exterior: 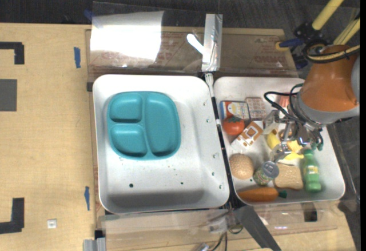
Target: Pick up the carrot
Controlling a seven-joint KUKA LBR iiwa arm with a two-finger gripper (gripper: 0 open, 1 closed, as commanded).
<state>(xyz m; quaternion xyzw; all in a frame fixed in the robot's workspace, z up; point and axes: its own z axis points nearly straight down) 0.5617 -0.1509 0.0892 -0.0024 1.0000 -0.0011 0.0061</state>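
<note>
Carrot (258,193) lies untouched on the right bin's (337,187) floor, below and left of my claw (287,140), which hovers over the yellow toy (274,140). Whether my claw is clenched, I cannot tell. Descent, grasp and lift all remain.

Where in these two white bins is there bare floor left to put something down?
The left white bin has bare floor in front of the teal divided plate and along its right wall. The right white bin is crowded: orange carrot, red tomato, green bottle, bread slice and gripper leave mere slivers by its right wall.
</note>
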